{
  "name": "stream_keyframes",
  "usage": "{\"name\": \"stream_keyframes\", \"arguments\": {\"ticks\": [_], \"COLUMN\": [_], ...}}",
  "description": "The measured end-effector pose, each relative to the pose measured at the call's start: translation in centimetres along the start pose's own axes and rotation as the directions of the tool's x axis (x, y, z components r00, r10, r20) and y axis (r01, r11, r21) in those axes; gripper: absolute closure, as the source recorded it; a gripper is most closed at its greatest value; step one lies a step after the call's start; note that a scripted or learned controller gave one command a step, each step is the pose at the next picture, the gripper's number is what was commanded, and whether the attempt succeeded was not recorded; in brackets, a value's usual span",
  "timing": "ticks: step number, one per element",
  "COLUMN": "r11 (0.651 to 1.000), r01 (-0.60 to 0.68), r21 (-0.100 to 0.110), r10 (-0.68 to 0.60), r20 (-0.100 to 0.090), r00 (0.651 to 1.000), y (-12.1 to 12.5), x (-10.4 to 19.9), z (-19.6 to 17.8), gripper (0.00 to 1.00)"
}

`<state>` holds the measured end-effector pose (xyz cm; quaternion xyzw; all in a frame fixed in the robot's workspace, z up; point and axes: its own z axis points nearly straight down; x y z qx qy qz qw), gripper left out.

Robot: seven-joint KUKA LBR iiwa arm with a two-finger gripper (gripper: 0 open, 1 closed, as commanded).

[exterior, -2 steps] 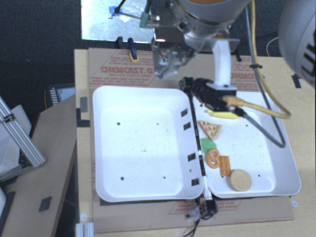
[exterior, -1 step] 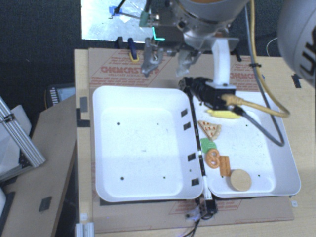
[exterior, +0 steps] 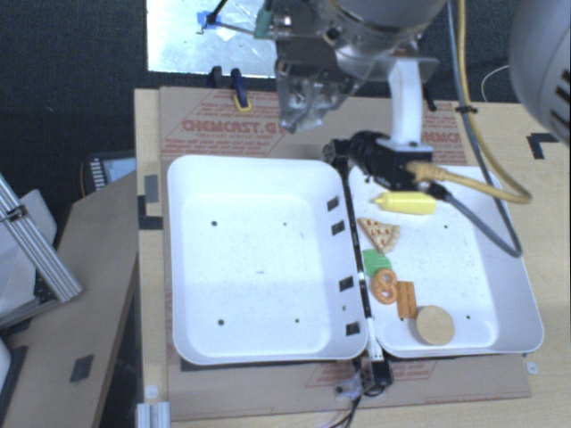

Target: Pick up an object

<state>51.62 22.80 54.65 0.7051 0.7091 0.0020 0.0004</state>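
My gripper [exterior: 305, 105] hangs high over the far edge of the bench, behind the seam between the two bins, and no object shows in it. The right bin [exterior: 500, 283] holds several small things along its left side: a yellow bottle [exterior: 406, 204] lying on its side, a triangular waffle-patterned slice [exterior: 379, 233], a green piece [exterior: 376, 261], a pretzel [exterior: 384, 285], a small orange block [exterior: 407, 300] and a tan round disc [exterior: 435, 325]. All of them lie well below and to the right of the gripper.
The left bin [exterior: 259, 257] sits beside the right one, with a black hinged divider [exterior: 352, 257] between them. A yellow cable [exterior: 482, 185] and a grey hose [exterior: 486, 226] trail over the right bin's far part. Cardboard [exterior: 223, 123] lies under the bins.
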Motion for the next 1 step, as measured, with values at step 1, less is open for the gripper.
{"name": "stream_keyframes", "arguments": {"ticks": [1], "r11": [1.0], "r01": [0.0], "r21": [0.001], "r10": [0.0], "r20": [0.0], "r00": [1.0], "y": [-0.01], "x": [0.0], "z": [0.03], "gripper": [0.0]}}
